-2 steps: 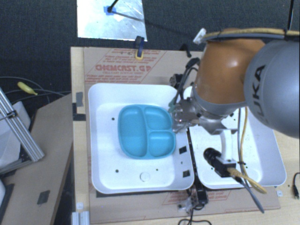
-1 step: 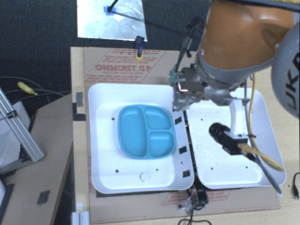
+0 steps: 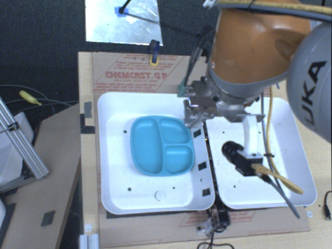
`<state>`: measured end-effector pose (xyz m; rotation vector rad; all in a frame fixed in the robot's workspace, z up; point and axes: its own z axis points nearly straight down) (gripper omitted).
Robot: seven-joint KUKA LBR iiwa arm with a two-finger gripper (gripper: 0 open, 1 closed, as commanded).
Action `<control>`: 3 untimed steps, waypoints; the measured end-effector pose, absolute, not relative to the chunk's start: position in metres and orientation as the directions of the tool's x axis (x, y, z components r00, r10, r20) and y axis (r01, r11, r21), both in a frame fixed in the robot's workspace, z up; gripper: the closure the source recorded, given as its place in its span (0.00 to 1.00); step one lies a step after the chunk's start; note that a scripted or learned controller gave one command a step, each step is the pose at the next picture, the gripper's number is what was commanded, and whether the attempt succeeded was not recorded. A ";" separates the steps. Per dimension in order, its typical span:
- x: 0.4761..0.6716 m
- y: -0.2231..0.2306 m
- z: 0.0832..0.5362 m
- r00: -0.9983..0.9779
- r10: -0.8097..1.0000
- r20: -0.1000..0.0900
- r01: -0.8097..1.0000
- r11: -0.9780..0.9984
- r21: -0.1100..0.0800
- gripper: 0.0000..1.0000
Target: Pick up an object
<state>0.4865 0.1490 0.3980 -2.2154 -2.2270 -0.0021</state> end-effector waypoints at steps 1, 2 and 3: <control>0.487 0.150 0.500 -0.006 1.000 0.005 1.000 0.005 0.012 1.00; 0.487 0.150 0.505 -0.011 1.000 0.003 1.000 0.011 0.006 1.00; 0.487 0.151 0.516 -0.018 1.000 0.004 1.000 0.018 0.008 1.00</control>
